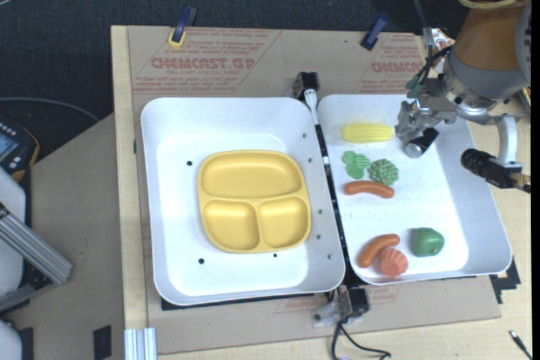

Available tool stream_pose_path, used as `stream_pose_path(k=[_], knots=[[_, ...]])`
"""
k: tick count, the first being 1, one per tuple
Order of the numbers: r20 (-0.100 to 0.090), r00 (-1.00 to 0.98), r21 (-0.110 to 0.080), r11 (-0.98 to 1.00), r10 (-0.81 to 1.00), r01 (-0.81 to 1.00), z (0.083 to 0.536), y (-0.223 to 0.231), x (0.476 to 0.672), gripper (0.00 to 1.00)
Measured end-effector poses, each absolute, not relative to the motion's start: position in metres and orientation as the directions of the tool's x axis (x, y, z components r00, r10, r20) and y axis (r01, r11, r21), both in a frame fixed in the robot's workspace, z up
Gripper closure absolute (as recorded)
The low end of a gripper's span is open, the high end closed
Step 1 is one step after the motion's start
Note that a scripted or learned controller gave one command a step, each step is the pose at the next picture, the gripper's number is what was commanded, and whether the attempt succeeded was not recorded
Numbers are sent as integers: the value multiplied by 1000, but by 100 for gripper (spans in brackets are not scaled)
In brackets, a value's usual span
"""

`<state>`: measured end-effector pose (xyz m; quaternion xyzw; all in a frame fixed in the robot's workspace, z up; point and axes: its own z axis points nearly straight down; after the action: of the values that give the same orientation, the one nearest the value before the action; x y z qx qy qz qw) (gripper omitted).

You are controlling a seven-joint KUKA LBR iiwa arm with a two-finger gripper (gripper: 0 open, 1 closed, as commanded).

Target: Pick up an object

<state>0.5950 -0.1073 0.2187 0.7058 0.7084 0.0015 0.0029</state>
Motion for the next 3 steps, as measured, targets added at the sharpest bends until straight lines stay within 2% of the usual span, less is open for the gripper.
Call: stream_pose_path(k=[1, 2, 3], knots=[[-1, -4, 6, 4, 1000, 1000, 216, -87, 639, 100], [-1, -2, 6, 2, 1000, 1000, 236, -91, 637, 100], [0, 0, -3, 0, 1000, 1000, 215, -92, 636, 100]])
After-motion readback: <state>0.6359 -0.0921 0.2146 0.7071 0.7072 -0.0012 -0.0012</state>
